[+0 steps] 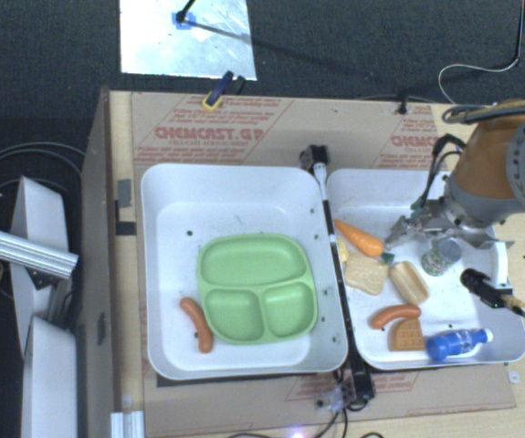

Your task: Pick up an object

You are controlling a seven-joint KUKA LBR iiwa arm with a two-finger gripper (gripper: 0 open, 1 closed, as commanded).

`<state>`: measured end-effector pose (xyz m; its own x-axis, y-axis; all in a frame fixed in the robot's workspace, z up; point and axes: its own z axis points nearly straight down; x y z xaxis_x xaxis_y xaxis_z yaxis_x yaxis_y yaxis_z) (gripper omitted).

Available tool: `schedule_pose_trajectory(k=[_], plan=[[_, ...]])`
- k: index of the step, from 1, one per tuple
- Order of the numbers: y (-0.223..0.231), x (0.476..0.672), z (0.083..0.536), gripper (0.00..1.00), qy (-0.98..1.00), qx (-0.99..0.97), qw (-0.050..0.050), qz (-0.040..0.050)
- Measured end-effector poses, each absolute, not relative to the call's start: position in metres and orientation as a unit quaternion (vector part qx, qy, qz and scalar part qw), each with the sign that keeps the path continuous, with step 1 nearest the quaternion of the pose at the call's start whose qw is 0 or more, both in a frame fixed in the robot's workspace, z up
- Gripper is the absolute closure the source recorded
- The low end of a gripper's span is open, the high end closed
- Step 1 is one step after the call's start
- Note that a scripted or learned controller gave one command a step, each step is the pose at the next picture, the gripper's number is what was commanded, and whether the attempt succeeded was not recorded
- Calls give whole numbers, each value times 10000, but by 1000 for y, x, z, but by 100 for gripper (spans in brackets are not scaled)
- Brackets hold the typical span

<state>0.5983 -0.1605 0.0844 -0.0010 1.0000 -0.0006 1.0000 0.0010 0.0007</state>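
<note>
In the right bin, the pincer hovers low beside the carrot, approach step; whether its tips are apart cannot be told. The next move calls for descent and closure around the carrot.

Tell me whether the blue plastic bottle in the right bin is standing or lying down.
Lying down. The blue plastic bottle rests on its side on the floor of the right white bin, near its front edge, its pale cap end pointing right.
</note>
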Motion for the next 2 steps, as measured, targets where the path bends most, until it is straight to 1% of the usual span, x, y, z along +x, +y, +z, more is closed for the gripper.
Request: schedule_pose_trajectory(k=[1,2], plan=[[-95,626,87,0,7062,7079,86,-13],[-144,601,85,0,7071,7072,8,-5]])
